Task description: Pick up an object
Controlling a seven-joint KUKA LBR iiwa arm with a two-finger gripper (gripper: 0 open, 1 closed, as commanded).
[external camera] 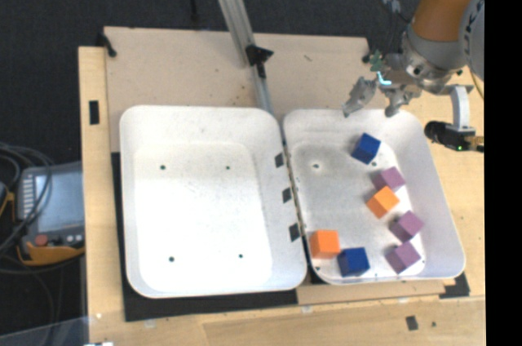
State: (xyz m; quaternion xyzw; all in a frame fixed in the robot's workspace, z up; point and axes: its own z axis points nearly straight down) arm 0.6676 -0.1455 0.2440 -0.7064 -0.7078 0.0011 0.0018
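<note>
Item: tool, on the grey arm with the orange band, hanging over the far rim of the right bin. Fingers spread wide, nothing between them.

Item: blue cube, in the right bin, nearest block to the tool; lies just toward the camera from it, almost straight below the gap, apart from it. Judged the likeliest target: a short drop with a slight pull toward the camera.

Other blocks in the right bin lie farther from the tool: purple cube, orange cube.

Seven blocks crowd the right bin's right and lower edges; its left middle floor offers open passage.
</note>
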